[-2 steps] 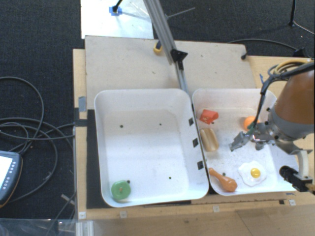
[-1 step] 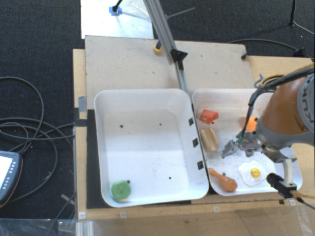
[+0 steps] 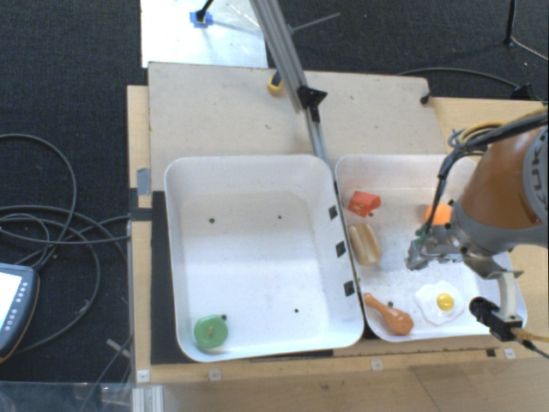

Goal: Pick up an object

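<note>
My gripper [image 3: 422, 256] hangs low over the middle of the right bin [image 3: 395, 174], reaching in from the right. A tan bread roll [image 3: 366, 243] lies just left of it, and a red block [image 3: 364, 202] sits farther back. In front of the gripper lies a fried egg [image 3: 441, 303], with an orange drumstick-shaped piece [image 3: 389, 313] to its left. Behind the wrist an orange and green object [image 3: 436, 216] peeks out, partly hidden. The left bin [image 3: 249, 174] holds a green round object [image 3: 210, 331] at its front left corner.
A slanted metal pole [image 3: 283, 45] crosses above the bins from the back. The bench board [image 3: 360, 114] stretches behind both bins. Cables and a tablet [image 3: 13, 303] lie on the floor at the left.
</note>
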You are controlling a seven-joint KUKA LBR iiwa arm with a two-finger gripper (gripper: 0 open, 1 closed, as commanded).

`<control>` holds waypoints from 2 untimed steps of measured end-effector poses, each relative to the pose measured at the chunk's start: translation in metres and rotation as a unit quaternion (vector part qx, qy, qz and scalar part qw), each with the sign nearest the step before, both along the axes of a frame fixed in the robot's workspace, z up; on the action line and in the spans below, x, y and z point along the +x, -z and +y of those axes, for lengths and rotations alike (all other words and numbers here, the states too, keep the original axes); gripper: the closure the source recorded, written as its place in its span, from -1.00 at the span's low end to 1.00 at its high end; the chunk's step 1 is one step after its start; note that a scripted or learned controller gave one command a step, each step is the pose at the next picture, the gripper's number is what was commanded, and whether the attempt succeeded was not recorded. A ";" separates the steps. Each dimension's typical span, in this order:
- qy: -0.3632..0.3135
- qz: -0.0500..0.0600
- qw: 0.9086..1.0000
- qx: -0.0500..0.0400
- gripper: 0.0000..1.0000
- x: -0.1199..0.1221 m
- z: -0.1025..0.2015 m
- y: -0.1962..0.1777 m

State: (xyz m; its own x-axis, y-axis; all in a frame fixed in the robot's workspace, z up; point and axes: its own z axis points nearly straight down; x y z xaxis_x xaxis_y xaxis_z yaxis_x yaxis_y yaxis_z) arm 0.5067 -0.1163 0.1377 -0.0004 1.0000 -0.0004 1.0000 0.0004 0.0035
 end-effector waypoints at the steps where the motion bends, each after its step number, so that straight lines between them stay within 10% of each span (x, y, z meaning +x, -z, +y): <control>1: -0.001 -0.002 1.000 -0.001 1.00 0.002 -0.010 -0.059; 2: -0.002 -0.003 1.000 -0.001 1.00 0.000 -0.019 -0.118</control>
